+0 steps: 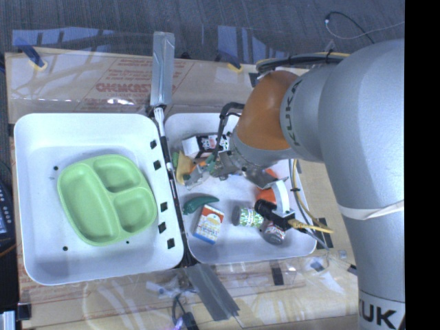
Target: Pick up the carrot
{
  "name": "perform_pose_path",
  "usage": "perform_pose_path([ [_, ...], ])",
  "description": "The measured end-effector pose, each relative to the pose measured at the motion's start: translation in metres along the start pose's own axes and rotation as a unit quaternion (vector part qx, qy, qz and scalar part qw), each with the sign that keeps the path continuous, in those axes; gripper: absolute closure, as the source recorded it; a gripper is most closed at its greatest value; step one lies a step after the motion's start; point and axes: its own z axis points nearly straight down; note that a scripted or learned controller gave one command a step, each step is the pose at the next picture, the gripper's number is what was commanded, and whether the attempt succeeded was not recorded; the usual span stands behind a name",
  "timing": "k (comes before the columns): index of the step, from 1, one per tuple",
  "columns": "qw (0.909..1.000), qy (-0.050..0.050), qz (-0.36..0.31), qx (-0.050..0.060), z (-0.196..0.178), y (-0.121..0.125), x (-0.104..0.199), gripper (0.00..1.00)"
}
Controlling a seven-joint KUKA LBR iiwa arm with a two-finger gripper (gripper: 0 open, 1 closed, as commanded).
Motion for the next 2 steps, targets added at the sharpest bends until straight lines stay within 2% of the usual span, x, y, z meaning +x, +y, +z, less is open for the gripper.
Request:
perform_pose_path([
  [1, 0.9988, -0.001, 0.049, 0.003, 0.010, 0.016, -0.018, 0.00],
  [2, 0.9997, 0.000, 0.022, 0.005, 0.016, 0.032, -0.056, 0.00],
])
